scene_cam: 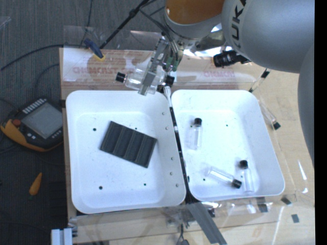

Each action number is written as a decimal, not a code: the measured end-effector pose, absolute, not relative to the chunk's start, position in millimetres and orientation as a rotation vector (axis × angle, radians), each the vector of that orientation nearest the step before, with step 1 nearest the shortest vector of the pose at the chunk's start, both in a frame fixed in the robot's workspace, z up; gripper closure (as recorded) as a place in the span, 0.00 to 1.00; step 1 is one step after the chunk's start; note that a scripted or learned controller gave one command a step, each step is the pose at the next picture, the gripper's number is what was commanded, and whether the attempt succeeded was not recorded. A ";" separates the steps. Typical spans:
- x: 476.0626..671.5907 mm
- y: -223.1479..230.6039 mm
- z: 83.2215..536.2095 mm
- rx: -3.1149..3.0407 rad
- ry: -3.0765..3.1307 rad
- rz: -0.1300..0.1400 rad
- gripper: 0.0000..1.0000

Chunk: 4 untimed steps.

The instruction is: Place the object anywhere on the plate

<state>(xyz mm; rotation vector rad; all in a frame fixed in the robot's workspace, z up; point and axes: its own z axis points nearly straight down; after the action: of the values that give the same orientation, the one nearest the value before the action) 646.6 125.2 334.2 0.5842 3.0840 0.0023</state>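
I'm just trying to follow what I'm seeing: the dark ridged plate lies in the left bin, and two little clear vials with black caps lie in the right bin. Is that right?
Not quite. The camera view shows three capped vials in the right bin: one upper and two lower. The dark ridged plate does lie in the left bin.

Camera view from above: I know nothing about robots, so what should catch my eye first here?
The big grey arm with its orange band fills the top right, and its gripper hangs over the far edge of the left bin, with a clear black-capped vial between its fingers. Below, a dark ridged plate lies in that left bin. The right bin holds three more clear vials.
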 end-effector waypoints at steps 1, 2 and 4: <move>540.3 169.2 180.1 0.534 3.101 -0.003 1.00; 498.3 155.1 205.4 0.019 3.143 0.000 1.00; 491.3 226.0 218.8 -0.056 3.143 0.002 1.00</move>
<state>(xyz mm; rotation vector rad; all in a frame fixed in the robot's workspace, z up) 491.3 226.0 218.8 -0.0562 3.1425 0.0019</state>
